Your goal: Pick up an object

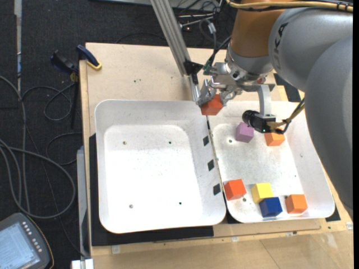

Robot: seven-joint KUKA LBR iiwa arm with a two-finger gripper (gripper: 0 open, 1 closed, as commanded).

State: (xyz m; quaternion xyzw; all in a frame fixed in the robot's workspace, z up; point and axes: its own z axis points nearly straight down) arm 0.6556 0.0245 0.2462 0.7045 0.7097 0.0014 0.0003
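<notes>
While gripper (215,97) hangs at upper centre of frame, we see red block (211,106) pinched between its fingers, directly below jaws, raised over seam between left bin (106,150) and right bin (314,178). We judge pick near done; lift straight up.

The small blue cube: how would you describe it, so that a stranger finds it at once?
Look in the right white bin, at its near edge, where four cubes cluster. The small blue cube sits just below the yellow cube, between two orange cubes. It is the one blue thing there.
</notes>
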